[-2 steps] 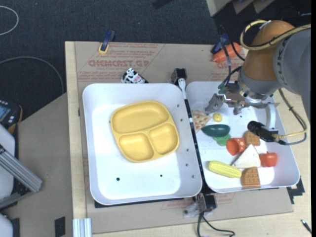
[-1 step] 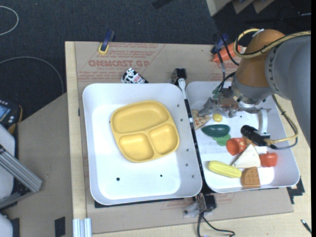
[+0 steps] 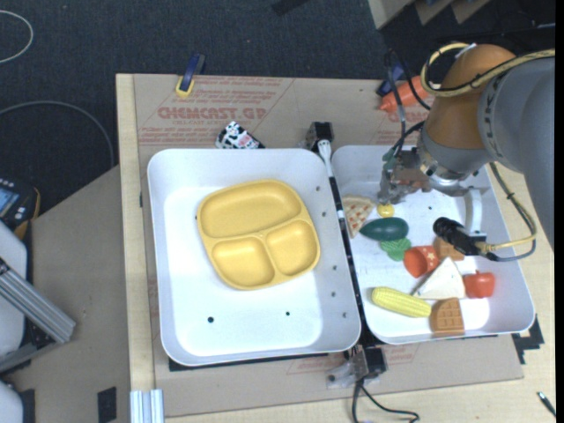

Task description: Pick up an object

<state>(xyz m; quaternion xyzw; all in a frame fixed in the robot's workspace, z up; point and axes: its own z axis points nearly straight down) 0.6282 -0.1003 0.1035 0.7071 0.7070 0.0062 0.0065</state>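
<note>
Hovering low over the right bin [image 3: 493, 320], the hand [image 3: 394, 183] has nothing visibly between its fingers, so the pick isn't done yet; approx all of it is left. Can't tell if the fingers are apart or closed, view's too small and cluttered. Nearest items: small yellow piece [image 3: 385, 210] just below the hand, pizza slice [image 3: 357, 211] just beside it, green veg [image 3: 385, 230] slightly further down.

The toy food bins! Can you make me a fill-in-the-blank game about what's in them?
1. The divided plate in the left bin is colored ____.
2. The plate has ____ compartments.
3. The corn cob lies in the ____ bin.
4. The end effector hangs over the ____ bin.

Missing words: yellow; three; right; right
</note>
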